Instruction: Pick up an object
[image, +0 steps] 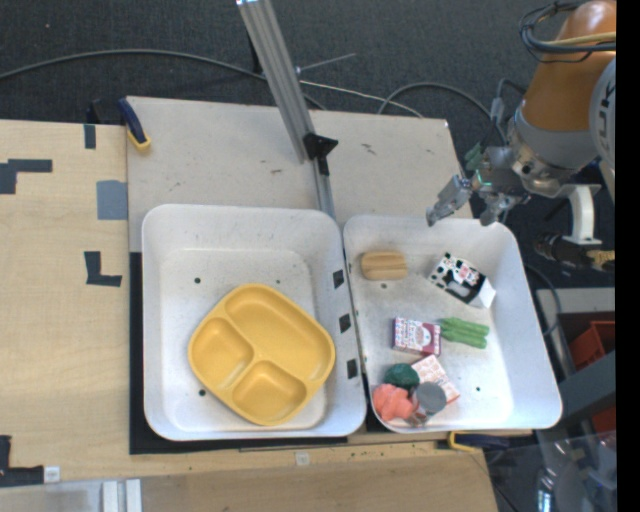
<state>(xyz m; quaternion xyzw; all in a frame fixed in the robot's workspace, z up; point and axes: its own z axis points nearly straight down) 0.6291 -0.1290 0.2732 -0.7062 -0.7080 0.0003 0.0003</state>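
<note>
My gripper hangs over the far rim of the right bin, open, with nothing between its fingers. Below it in that bin lie a tan bread roll and a black-and-white patterned box. Nearer the front are a pink box, a green pod-like piece, a dark green lump, a salmon-pink lump and a grey piece. The gripper touches none of them.
The left bin holds a yellow divided plate. A slanted metal pole rises behind the bins, with cables on the dark floor behind it. A blue-and-yellow clamp sits at the bench's far left.
</note>
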